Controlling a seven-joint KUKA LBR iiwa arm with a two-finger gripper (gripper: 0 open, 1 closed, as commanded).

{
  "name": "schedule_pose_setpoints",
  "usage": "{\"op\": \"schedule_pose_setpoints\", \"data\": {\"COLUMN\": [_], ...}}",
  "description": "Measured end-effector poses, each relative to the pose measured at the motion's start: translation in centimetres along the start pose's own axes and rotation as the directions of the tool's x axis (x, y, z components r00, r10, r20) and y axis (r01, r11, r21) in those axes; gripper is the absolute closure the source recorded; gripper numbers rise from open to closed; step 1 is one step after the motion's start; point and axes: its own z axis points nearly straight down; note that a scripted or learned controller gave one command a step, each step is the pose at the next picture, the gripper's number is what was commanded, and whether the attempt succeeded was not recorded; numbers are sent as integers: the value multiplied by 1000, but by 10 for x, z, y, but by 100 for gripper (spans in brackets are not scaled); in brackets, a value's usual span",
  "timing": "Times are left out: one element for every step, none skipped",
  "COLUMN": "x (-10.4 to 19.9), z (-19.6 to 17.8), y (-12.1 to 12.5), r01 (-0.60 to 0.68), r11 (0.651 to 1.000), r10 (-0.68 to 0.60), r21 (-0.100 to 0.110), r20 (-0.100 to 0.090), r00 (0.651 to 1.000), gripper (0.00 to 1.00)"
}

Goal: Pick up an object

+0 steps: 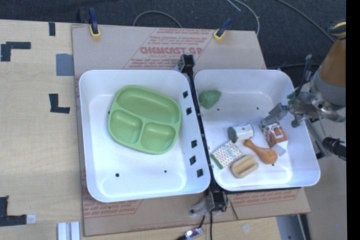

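Observation:
My gripper (277, 121) hangs low over the right part of the right bin (247, 78), at the end of the grey arm with its orange band (333, 64). Directly under and touching its tip in this view lies a small orange and white box (276, 135). Next to it are an orange drumstick-shaped toy (261, 152), a tan bread-like block (243, 166), a green-patterned white packet (226, 154) and a small grey and white can (241, 132). A green lump (209, 99) rests near the bin's left wall.
The left bin (95, 177) holds a green divided plate (145, 119). A black divider with clips (194, 121) separates the bins. Both stand on a cardboard sheet (169, 48) held by clamps. Cables cross the dark floor behind.

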Motion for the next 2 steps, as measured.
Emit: {"op": "schedule_pose_setpoints", "data": {"x": [0,-8], "z": [-8,47], "y": [3,-3], "r01": [4,3], "r11": [1000,1000], "r10": [-4,-3], "r21": [-13,-9], "r20": [3,4], "r00": [1000,1000], "gripper": [0,0]}}
